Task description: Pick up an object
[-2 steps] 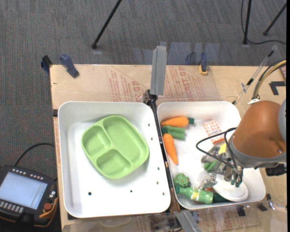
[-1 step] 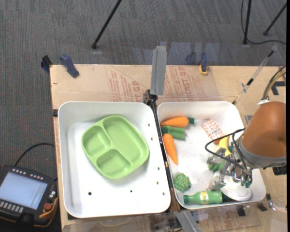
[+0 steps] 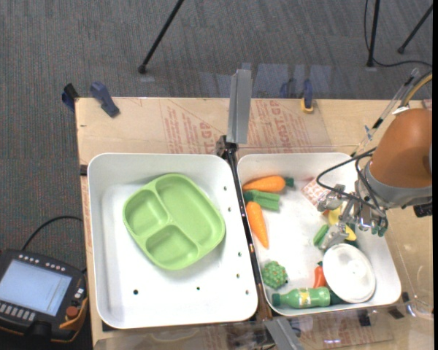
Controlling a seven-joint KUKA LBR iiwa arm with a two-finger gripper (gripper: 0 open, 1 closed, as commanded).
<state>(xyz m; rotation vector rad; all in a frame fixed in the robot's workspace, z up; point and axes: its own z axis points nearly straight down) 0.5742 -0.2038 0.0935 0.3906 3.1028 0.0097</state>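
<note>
**Gripper lowered among toy food, right bin**

Shown: gripper (image 3: 344, 221) low over the right bin (image 3: 306, 159), amid yellow and green items (image 3: 334, 228) beside the white round dish (image 3: 348, 271). Finger state: cannot tell, metal parts and clutter overlapping; nothing seen clearly between them. Candidate objects for picking all within this bin, nearest being the yellow and green pieces just under the wrist.

For a sound grasp: best to centre over one piece only, well apart from the dish rim and bin wall, then close squarely and lift straight; likely risk judged to be pinching two neighbours at once.

Right bin contents: two toy carrots (image 3: 257, 223), a green bumpy ball (image 3: 274, 274), a green bottle (image 3: 304, 297) lying along the near wall, a red piece (image 3: 319, 275) touching the dish.

Left bin (image 3: 102, 195): one green divided plate (image 3: 174, 221), three compartments, lying flat
</note>
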